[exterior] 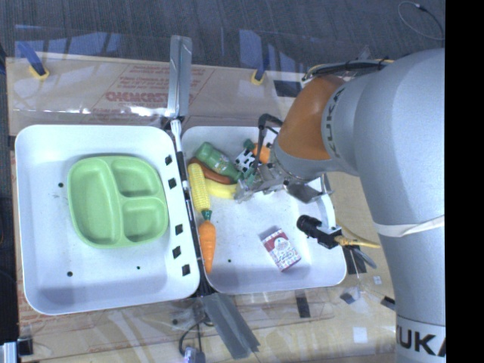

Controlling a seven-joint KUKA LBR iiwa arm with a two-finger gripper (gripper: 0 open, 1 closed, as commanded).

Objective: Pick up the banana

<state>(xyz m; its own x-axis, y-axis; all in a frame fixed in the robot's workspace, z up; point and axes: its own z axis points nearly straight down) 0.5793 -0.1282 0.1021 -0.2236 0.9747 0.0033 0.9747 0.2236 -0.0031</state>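
Desk (91,82) is covered with what looks like brown printed cardboard under clear film, and two shallow white plastic bins sit side by side on it. Left white bin (45,278) has just a pale green divided plastic plate (119,200) lying flat, a bit toward the far side.

Right white bin (249,274) is where all the clutter is. A yellow corn cob (198,187) runs along the left wall, with an orange carrot with a green tip (206,244) right below it, nearly end to end. The yellow banana (221,191) lies just right of the corn cob, in the far-left part of that bin, partly tucked under a reddish-orange item (217,176) I can't identify. A green bottle-shaped thing (214,159) sits beyond those. There's also a small white die with black dots (243,160) by the far wall, and a small red and white card box (280,249) well apart from the pile, toward the near side.

The grey arm's metal two-finger gripper (248,187) is low in the right bin, right at the banana's right-hand end. Honestly can't tell if it's open or closed, or whether it's touching the banana.
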